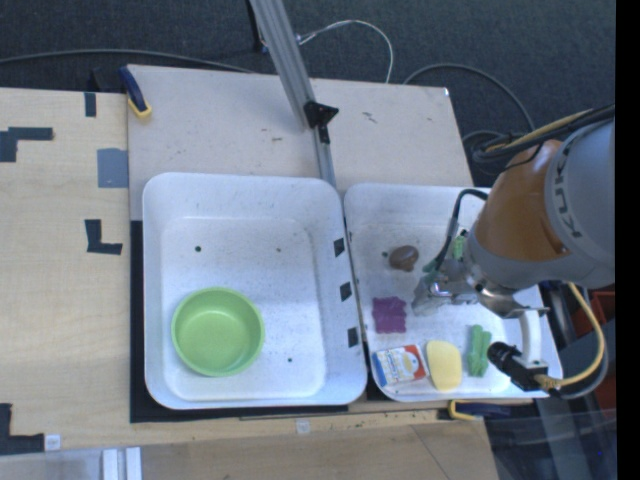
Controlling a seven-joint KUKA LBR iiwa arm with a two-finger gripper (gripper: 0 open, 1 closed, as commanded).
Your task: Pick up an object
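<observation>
Camera view: the things I could pick lie in the right bin [400, 203], and I hang over them. My gripper [432, 296] sits low above the bin floor, just right of a purple block [389, 314] and below a brown lump [403, 258], and I touch neither that I can see. Whether my fingers are spread or closed I cannot tell from here, as the metal tip is small and dark, and I see nothing between them. Along the bin's near edge lie a red and white packet [398, 365], a yellow piece [444, 364] just beside it, and a green piece [478, 350] next to that. My grey arm with its orange band [520, 218] comes in from the right. In the left bin [250, 193] a green bowl [217, 331] stands upright near the front left corner
</observation>
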